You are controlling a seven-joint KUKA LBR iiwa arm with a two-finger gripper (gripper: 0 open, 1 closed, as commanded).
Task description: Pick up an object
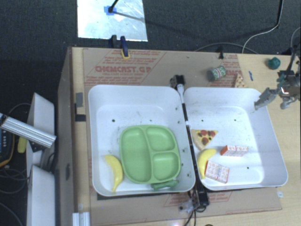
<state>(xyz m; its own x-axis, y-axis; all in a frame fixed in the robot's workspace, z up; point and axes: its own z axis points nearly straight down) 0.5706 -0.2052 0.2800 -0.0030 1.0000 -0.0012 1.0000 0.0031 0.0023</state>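
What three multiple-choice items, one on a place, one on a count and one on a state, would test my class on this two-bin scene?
1. Where does the green divided plastic tray lie?
A. left white bin
B. right white bin
C. on the cardboard

2. How many yellow toy bananas appear?
A. one
B. two
C. three

3. What do the tray's compartments hold?
A. pizza
B. boxes
C. nothing

Answers:
1 A, it lies inside the left bin's walls.
2 B, one banana beside the tray, another in the right bin.
3 C, bare green shows in every compartment.
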